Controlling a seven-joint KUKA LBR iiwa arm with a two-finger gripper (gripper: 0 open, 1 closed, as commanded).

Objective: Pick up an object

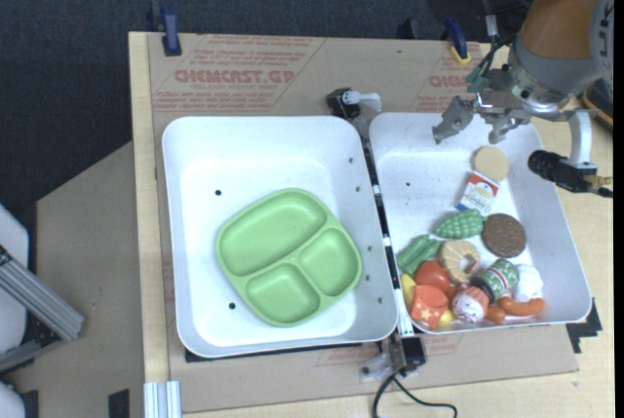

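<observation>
Over the far end of the right bin (pixel 575 270), the gripper (pixel 476 122) is hanging with its two fingers spread apart, nothing between them. One fingertip is sitting near the bin's far rim, the other closer to the tan round biscuit (pixel 490 162) just below it, not touching it. The arm (pixel 564 17), grey with an orange upper part, is reaching in from the far right.

The objects are lying piled in the near-right part of that bin: a small white carton (pixel 478 193) just near of the tan biscuit, a brown round cookie (pixel 504 235), a green bumpy item (pixel 458 226), a doughnut (pixel 458 258), a small can (pixel 498 280), red and orange toy foods (pixel 430 294) at the near end. The left bin (pixel 195 163) is holding a green divided plate (pixel 288 256), lying flat near its middle. Both bins are resting on a cardboard sheet (pixel 244 65) on the bench.
</observation>
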